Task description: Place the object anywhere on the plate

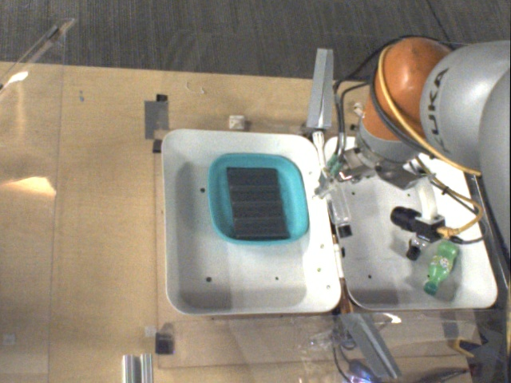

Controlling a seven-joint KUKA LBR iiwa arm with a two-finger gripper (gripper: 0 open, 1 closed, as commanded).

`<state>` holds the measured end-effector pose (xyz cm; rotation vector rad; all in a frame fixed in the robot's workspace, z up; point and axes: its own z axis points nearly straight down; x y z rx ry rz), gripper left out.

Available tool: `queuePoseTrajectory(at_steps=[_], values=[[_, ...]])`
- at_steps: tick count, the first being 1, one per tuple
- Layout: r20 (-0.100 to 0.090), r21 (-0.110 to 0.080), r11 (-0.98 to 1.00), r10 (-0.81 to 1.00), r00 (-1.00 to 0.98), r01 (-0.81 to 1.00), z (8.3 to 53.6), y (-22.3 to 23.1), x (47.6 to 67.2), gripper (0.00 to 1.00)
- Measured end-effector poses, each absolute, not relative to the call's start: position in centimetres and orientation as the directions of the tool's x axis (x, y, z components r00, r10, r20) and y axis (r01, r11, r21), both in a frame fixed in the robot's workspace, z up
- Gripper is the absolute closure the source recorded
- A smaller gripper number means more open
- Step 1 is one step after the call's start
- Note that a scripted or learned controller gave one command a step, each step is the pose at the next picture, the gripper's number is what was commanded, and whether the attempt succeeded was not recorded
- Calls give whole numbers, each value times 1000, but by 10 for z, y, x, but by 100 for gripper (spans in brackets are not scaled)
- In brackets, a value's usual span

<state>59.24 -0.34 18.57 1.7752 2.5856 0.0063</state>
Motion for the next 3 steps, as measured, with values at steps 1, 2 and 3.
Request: queuePoseTrajectory(at_steps=[1, 2, 3], values=[[-2, 6, 359, 933, -359, 933, 186, -3, 592, 0], [-1, 5, 333, 943, -333, 943, 208, 47, 598, 0], [-3, 7, 318, 948, -318, 948, 322, 0, 641, 0]])
